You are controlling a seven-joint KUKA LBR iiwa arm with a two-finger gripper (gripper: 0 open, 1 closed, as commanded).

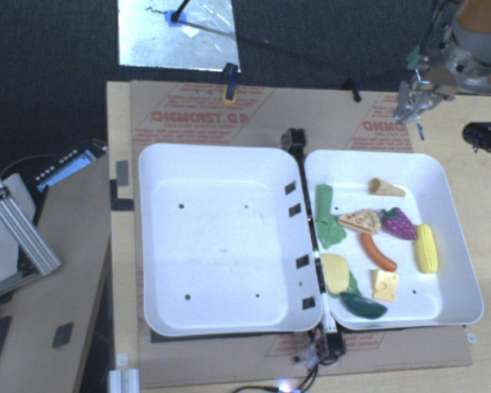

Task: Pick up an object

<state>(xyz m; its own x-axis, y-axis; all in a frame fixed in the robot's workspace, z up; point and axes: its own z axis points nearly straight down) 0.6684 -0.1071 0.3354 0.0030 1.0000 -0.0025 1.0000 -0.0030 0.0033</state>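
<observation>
End effector (415, 98) above bench beyond right bin (454, 219); grip state unreadable. Nearest object, cone (385, 188), lies down-left, long axis roughly left-right.

Two bins stand side by side on the bench (188, 105), touching along their inner walls. The left bin (159, 170) has nothing in it. In the right bin (458, 244) lie several toy foods. The leafy piece (326, 215) lies along the left wall. The cone (385, 188) is behind, the sandwich (361, 220) and the grapes (398, 223) are in the middle, the corn (426, 248) is at the right. The sausage (378, 252) lies in front of the sandwich, the cheese (385, 286) in front of the sausage. The gripper (412, 105) hangs behind the right bin, over the bench.
</observation>
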